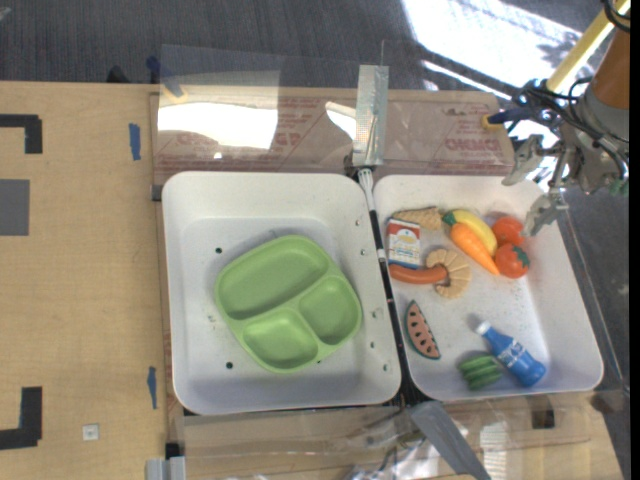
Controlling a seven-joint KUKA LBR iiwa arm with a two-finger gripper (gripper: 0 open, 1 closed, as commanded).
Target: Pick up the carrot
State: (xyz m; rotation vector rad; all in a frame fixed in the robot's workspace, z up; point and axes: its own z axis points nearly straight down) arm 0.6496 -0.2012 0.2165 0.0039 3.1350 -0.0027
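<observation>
Carrot (474, 247) between banana (474, 229), tomatoes (510, 258) and sausage (417, 274)

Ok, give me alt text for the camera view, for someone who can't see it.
The grey arm's gripper hovers at the right white bin's far right corner, near an orange toy carrot lying among other toy foods. The left white bin holds a green divided plastic plate.
</observation>
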